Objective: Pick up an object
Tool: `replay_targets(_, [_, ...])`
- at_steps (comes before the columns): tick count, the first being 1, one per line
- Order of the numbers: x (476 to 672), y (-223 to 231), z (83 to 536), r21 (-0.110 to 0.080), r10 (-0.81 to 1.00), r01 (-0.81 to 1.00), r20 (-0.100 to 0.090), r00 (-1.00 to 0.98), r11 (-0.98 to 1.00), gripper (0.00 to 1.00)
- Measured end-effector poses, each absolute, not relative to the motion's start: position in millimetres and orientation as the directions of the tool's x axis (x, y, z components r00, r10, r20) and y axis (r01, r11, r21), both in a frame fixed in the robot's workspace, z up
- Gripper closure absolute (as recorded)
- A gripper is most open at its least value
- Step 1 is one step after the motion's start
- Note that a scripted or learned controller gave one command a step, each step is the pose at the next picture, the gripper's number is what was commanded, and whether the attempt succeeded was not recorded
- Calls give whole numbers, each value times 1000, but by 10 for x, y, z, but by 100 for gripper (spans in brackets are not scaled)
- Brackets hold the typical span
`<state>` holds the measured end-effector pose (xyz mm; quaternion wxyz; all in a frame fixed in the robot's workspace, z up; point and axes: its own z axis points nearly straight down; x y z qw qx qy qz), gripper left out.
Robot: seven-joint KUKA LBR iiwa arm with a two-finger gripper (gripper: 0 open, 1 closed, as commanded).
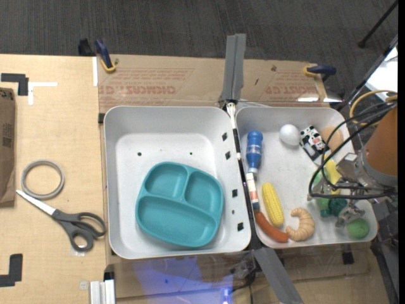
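The right bin (288,170) holds a blue bottle (254,149), a white ball (288,134), a black-and-white toy (311,139), a corn cob (273,203), a croissant (301,224) and a red sausage (271,228). At its right side lie a yellow piece (330,170), a green toy (333,205) and a green round thing (359,228). My gripper (345,213) hangs low over the bin's right front corner, right by the green toy and just above the green round thing. Cables and the wrist hide part of that corner.
A teal divided plate (181,204) lies in the left bin (126,144). On the bench to the left are scissors (66,220) and a tape roll (42,178). Blue clamps (104,56) hold cardboard behind the bins.
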<state>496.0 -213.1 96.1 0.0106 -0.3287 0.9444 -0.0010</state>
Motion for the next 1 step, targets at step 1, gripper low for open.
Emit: replay_targets(1, [4952, -2140, 963, -9, -599, -599, -21, -800, 800, 0])
